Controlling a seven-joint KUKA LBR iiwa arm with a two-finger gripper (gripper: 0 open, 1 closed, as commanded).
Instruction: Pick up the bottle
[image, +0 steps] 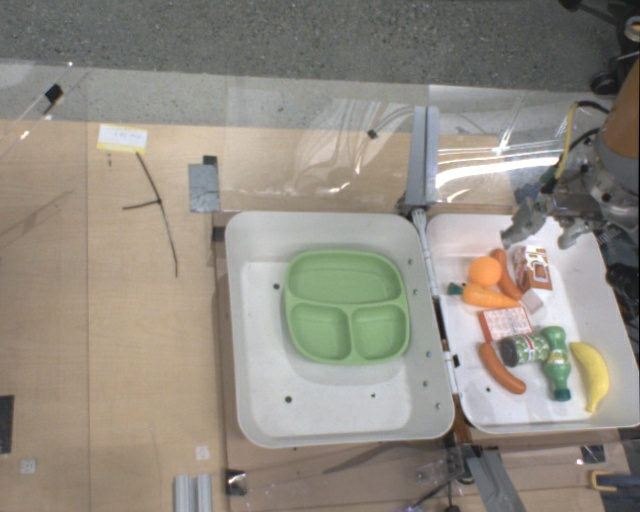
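Note:
Two bottles lie in the right bin (600, 270). A green bottle (556, 372) points toward the front edge. A dark bottle with a green label (527, 348) lies crosswise just left of it, and the two touch. My gripper (546, 230) hangs over the bin's back part, well behind both bottles. Its fingers (517, 227) are spread open with nothing between them.
Around the bottles lie a yellow banana (592, 375), a red sausage (500, 368), a red box (505, 322), a carrot (486, 296), an orange (485, 271) and a small packet (535, 268). The left bin (250, 400) holds a green divided plate (347, 305).

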